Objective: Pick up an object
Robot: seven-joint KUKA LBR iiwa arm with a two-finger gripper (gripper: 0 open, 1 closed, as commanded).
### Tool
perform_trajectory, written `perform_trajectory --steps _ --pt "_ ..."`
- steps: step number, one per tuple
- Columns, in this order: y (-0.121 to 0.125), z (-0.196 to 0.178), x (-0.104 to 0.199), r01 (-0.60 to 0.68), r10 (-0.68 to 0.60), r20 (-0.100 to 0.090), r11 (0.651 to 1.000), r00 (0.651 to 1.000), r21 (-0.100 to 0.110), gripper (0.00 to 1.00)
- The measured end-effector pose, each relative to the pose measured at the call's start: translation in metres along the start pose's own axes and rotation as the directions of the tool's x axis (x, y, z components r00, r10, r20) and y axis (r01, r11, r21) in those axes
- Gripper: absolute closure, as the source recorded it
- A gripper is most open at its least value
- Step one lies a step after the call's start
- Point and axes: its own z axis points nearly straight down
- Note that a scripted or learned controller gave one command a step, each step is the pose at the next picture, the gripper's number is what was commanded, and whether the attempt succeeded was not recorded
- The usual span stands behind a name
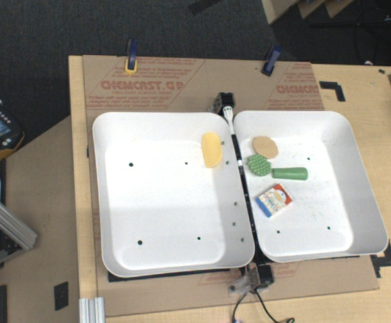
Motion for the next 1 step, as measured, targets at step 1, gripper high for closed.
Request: perform_trajectory --steps 1 --pt "0.0004 0.0619 0.0455 0.001 -0.001 -0.001 1.000 1.000 0.003 1.00"
